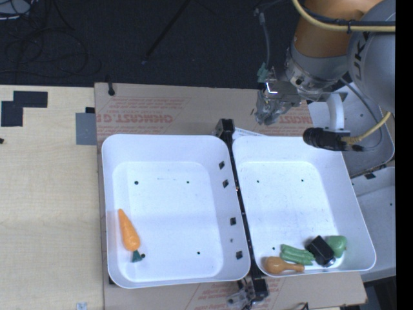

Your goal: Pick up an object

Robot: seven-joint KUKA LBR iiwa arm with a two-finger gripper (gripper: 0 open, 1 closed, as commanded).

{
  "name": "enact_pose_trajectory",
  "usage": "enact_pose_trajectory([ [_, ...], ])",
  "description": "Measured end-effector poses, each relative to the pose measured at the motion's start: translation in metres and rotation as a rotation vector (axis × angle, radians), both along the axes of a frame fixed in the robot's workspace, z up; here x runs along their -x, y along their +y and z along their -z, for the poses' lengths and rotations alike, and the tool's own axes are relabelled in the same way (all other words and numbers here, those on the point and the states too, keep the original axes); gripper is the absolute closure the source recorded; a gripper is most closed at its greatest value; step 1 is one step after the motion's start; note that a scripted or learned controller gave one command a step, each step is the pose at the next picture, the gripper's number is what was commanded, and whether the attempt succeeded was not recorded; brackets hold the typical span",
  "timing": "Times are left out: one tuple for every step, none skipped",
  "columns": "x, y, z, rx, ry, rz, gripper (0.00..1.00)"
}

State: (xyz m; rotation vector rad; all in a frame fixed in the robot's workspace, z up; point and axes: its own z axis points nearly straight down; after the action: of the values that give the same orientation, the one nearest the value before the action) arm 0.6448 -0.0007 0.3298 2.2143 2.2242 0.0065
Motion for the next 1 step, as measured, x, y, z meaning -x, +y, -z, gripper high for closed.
enact_pose_trajectory([
  [0.0029,-0.0439,0.0893,0.002,0.016,0.009,1.00],
])
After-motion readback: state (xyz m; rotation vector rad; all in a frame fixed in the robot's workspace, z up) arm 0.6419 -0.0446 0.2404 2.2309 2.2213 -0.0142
